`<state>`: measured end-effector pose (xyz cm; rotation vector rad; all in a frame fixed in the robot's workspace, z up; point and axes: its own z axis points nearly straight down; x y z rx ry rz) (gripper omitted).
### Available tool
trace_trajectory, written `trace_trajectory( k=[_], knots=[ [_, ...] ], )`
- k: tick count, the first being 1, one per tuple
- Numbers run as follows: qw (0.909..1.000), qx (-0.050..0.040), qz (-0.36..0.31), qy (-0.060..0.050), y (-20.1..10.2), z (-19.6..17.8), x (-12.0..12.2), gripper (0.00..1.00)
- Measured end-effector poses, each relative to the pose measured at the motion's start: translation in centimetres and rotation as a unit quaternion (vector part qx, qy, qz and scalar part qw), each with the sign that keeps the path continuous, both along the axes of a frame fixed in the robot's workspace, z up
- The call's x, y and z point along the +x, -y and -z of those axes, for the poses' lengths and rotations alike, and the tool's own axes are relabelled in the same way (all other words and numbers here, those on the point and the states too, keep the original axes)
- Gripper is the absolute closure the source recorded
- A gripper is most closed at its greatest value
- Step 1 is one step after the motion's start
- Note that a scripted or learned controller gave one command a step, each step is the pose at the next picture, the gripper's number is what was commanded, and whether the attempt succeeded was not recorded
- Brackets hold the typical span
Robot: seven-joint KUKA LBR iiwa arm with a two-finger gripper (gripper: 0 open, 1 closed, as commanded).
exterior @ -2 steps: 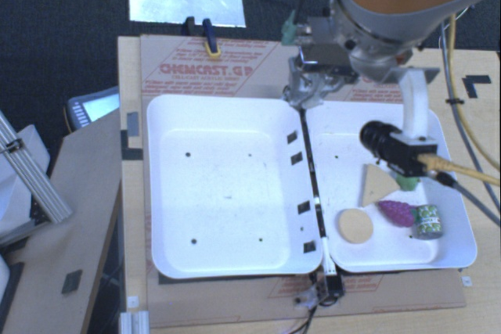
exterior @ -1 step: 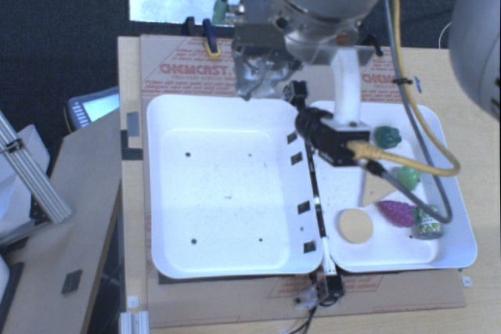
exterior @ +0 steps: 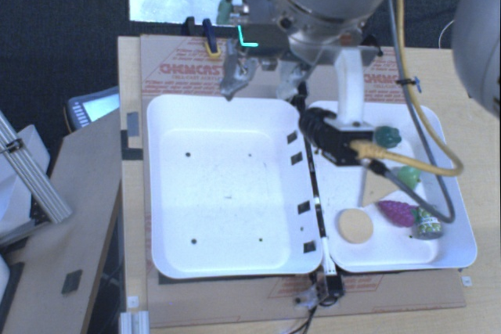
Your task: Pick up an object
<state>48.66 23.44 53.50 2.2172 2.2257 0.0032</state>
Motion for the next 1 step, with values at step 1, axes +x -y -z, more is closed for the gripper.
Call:
trace_trajectory(
  k=[1],
  knots=[
    [1.0000,0.0009,-0.001,0.001,-0.03,-1.13,0.03,1.00]
  ],
)
